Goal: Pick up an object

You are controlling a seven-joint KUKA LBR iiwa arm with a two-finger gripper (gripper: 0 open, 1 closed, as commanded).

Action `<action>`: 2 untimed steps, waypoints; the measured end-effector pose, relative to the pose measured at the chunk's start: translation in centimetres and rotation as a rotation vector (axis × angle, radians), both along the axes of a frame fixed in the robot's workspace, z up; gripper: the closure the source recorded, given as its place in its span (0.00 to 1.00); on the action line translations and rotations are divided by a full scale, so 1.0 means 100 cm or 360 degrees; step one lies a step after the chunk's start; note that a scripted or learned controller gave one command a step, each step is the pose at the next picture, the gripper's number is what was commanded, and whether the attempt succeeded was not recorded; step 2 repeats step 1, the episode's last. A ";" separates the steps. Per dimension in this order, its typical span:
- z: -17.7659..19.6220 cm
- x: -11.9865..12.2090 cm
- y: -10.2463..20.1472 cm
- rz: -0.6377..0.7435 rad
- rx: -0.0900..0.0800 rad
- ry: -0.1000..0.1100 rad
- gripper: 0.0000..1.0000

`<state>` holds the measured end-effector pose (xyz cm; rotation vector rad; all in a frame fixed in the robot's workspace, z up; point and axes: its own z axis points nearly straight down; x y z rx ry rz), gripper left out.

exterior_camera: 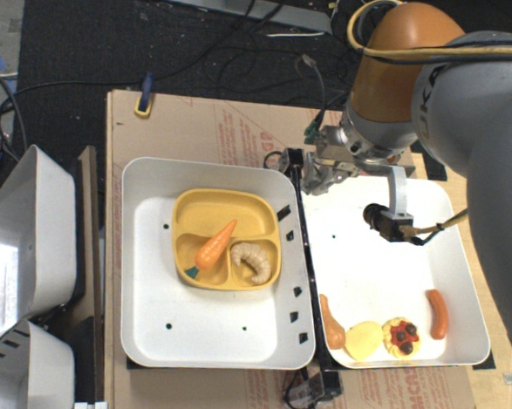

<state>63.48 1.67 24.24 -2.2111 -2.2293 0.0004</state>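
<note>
The small toy foods lie along the near edge of the right bin [460,283]: a sausage [439,313], a tart [401,336], a yellow disc [363,340]. The gripper [324,173] hangs over the bin's far left corner, well apart from them; its opening I cannot tell.

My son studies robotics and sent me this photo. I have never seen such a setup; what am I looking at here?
One fixed camera looks down at a slant on a bench with two shallow white bins. The grey arm with the orange band reaches in from the right, its gripper above the right bin's far corner, with nothing seen between its fingers. The left bin holds a yellow divided plate with a toy carrot and a pale shrimp-like piece. The right bin holds a sausage and other toy foods.
</note>
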 end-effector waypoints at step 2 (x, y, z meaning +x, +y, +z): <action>-0.009 -0.005 0.058 0.0001 0.0001 0.0001 1.00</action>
